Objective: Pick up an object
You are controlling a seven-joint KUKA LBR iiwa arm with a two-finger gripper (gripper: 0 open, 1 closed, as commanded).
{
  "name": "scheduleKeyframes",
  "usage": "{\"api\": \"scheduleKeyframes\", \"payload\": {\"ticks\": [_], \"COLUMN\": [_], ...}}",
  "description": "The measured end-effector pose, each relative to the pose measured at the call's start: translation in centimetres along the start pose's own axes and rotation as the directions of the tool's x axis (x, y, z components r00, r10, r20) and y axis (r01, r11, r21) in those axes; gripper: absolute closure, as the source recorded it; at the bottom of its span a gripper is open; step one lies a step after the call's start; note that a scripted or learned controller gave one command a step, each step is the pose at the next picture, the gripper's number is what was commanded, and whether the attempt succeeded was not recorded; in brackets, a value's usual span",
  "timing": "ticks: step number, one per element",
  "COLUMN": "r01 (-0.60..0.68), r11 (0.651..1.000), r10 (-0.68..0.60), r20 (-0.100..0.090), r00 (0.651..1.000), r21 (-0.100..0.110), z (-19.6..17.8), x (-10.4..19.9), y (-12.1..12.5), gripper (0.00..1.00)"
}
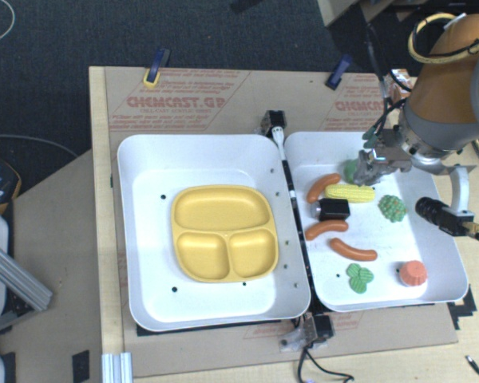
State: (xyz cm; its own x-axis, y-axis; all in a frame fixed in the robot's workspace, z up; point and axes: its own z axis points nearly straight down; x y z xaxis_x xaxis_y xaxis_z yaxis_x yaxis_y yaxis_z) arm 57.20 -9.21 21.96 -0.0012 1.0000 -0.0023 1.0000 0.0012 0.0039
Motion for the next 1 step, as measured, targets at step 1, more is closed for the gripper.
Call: {"api": "scheduleKeyframes", "payload": {"ticks": [1], "r01": [0.0], "r11": [1.0], "r10": [0.0], "r20": [-0.001], "r00": [1.0], "r21": [0.0], "z": [-0.08], "x": [0.45], "y": [0.38], "gripper": [1.0]}}
